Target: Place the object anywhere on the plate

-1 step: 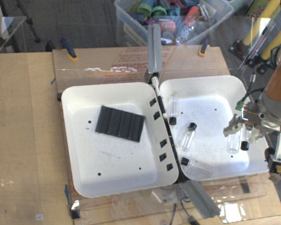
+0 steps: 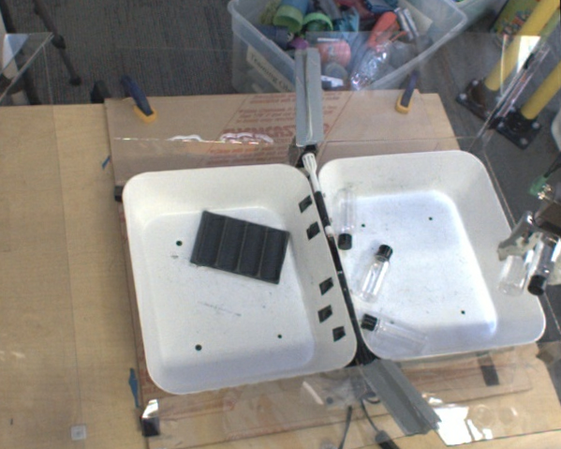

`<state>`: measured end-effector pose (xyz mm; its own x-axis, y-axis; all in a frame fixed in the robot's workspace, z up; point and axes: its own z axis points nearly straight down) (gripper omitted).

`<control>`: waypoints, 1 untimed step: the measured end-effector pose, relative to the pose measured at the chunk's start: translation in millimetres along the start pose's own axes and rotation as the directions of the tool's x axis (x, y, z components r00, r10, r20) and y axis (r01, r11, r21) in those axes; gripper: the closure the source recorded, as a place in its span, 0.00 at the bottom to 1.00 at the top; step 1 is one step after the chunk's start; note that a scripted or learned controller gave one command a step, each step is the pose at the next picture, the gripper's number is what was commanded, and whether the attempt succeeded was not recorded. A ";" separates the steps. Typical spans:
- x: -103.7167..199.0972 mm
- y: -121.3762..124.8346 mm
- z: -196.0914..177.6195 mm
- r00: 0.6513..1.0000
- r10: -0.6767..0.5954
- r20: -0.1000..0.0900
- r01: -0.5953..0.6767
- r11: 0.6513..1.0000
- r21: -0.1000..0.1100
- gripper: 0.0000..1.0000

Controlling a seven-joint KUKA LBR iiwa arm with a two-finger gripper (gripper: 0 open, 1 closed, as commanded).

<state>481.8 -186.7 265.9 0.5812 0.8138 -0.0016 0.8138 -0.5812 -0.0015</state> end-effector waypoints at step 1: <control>-19.8 12.5 -19.2 0.962 0.273 0.001 -0.273 0.962 0.002 1.00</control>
<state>480.5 -210.1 285.2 0.7813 0.6241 -0.0032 0.6241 -0.7813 -0.0025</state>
